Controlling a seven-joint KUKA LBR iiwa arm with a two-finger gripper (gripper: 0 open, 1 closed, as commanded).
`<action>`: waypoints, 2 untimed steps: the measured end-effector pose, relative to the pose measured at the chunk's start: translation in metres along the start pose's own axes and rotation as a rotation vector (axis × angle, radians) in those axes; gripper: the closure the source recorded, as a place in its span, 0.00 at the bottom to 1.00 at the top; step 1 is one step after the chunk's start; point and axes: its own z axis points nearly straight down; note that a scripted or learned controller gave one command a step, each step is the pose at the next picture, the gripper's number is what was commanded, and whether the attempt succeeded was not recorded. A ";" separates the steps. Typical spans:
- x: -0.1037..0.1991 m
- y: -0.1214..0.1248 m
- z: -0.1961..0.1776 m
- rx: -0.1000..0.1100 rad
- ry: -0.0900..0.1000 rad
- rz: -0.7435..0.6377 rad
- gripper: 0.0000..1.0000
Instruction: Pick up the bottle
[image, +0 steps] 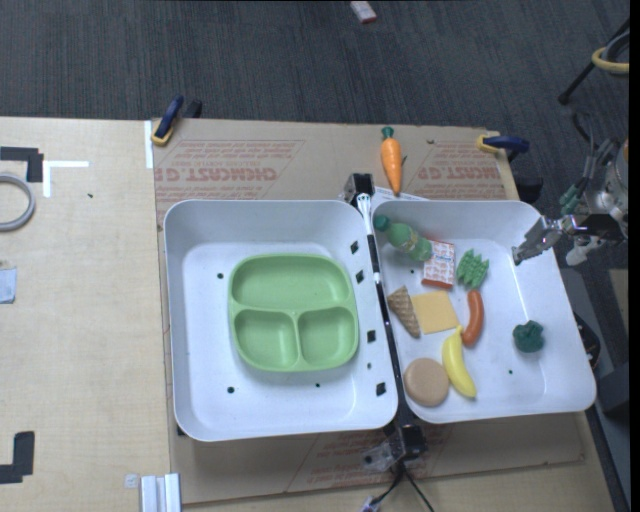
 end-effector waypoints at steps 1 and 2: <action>0.000 0.000 -0.009 -0.001 -0.001 -0.002 1.00; -0.044 -0.053 0.007 -0.001 -0.001 -0.130 1.00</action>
